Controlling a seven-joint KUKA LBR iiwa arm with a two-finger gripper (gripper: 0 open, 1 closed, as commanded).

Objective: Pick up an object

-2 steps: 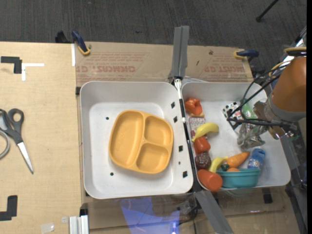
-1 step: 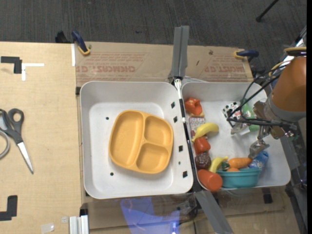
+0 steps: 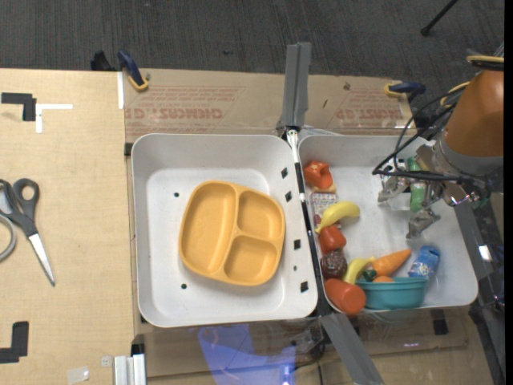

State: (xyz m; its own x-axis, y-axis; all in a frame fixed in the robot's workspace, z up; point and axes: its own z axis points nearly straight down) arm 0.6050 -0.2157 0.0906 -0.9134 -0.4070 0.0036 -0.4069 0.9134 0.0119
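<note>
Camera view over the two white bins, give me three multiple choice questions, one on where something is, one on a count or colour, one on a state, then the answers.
1. Where does the yellow three-compartment plastic plate lie?
A. In the left white bin
B. In the right white bin
C. On the wooden bench beside the scissors

2. What colour is the plastic bowl at the right bin's near edge?
A. Red
B. Teal
C. White

3. What is the state of the arm's claw?
A. Lowered into the yellow plate
B. Over the left bin
C. Over the right bin, beyond the orange toy carrot

Answers: 1 A, the plate rests on the left bin's floor. 2 B, the bowl is teal, with toy food in and around it. 3 C, the claw sits over bare floor in the right bin, apart from the carrot.
</note>
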